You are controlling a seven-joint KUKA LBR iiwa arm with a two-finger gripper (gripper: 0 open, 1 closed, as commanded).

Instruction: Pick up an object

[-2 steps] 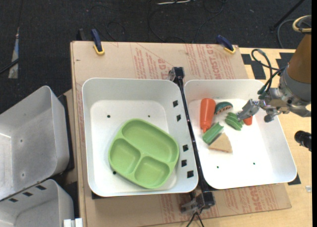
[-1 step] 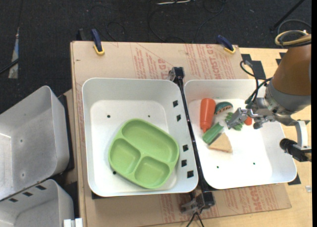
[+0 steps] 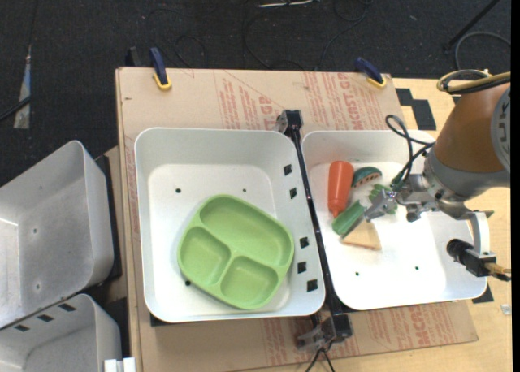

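The end effector (image 3: 380, 204) sits low in the right bin (image 3: 422, 281), right at a tight cluster of small things; whether it is spread or pressed together cannot be told, since its tip merges with the clutter. The likely targets lie there: an orange carrot-shaped piece (image 3: 340, 184) standing lengthwise near the bin's left wall, a dark green piece (image 3: 349, 219) just below it, a pale yellow wedge (image 3: 363, 236) touching the green one, and a small multicoloured item (image 3: 367, 176) beside the carrot. The crowding is the main hazard; a closing grip could catch two things at once, or nudge the green piece sideways so it slips out. The wedge's sloped faces probably give poor purchase. Cables (image 3: 406, 151) trail close above the cluster and might snag. The left bin (image 3: 154, 224) holds only a green divided plate (image 3: 236, 251), well apart from the action.
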